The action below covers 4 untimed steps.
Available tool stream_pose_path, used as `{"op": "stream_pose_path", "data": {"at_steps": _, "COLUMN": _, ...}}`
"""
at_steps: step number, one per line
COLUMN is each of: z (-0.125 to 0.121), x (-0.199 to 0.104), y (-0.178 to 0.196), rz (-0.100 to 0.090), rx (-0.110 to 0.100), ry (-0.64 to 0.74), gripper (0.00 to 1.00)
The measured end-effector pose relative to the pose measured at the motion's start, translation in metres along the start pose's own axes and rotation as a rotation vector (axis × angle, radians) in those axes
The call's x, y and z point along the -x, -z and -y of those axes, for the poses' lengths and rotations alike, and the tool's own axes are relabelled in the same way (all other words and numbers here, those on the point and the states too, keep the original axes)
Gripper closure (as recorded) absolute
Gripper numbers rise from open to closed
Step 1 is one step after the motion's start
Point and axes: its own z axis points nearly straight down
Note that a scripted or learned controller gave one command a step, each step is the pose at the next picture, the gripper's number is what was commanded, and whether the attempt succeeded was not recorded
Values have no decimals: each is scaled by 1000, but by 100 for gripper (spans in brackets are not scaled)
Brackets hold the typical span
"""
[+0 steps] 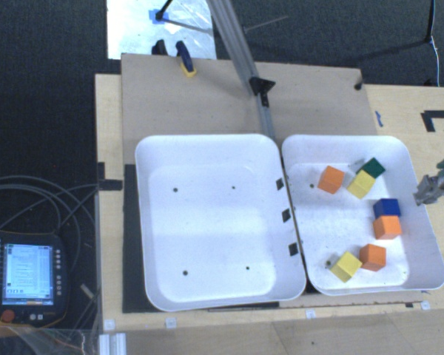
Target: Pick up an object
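Several small wooden blocks lie in the right bin (422, 272). An orange block (331, 179) sits at its upper left. Beside it a yellow block (360, 185) touches a green block (372, 168). A blue block (386, 208) rests against an orange block (387, 227) near the right wall. Lower down, a yellow block (346, 265) lies next to an orange block (372, 257). My gripper (434, 187) pokes in at the right edge, just outside the bin's right rim, level with the blue block. Its tip is too small to read.
The left bin (214, 220) lies beside the right one, with black clips along their shared wall. A metal pole (237, 43) slants over the bench's back. A teach pendant (26, 276) and cables lie on the floor at left.
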Motion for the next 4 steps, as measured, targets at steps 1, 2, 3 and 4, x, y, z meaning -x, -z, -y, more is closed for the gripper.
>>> {"op": "stream_pose_path", "data": {"at_steps": 1, "z": 5, "x": -56, "y": 4, "rz": -5, "rx": -6, "ry": 5, "gripper": 100}}
{"op": "stream_pose_path", "data": {"at_steps": 2, "z": 1, "x": -106, "y": -9, "rz": -5, "rx": -6, "ry": 5, "gripper": 100}}
{"op": "stream_pose_path", "data": {"at_steps": 3, "z": 6, "x": -161, "y": -3, "rz": -6, "rx": -6, "ry": 6, "gripper": 100}}
{"op": "stream_pose_path", "data": {"at_steps": 4, "z": -1, "x": -222, "y": -13, "rz": -6, "rx": -7, "ry": 6, "gripper": 100}}
